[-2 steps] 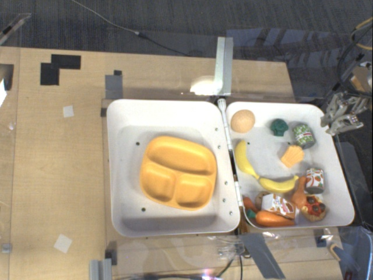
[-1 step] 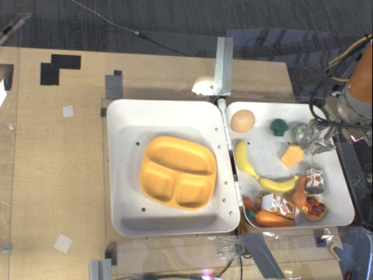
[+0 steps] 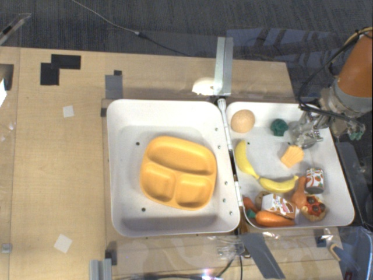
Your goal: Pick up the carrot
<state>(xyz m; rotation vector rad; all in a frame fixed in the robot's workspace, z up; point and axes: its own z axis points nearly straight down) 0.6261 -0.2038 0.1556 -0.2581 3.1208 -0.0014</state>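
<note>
In the camera view, the carrot (image 3: 273,217) lies along the lower edge of the right bin (image 3: 344,185), low in the frame, just beside a small printed carton (image 3: 277,203). The gripper (image 3: 307,134) hangs over the bin's upper right part, near a yellow wedge (image 3: 292,156), well apart from the carrot. Whether its fingers are parted cannot be told; nothing shows between them.

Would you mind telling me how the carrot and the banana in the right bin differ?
The carrot is orange and fairly straight; the banana is yellow and curved. The carrot lies at the bin's near edge, crowded against other toys, while the banana lies along the middle, mostly in the open. The banana looks longer. Both lie flat in the right bin.
</note>
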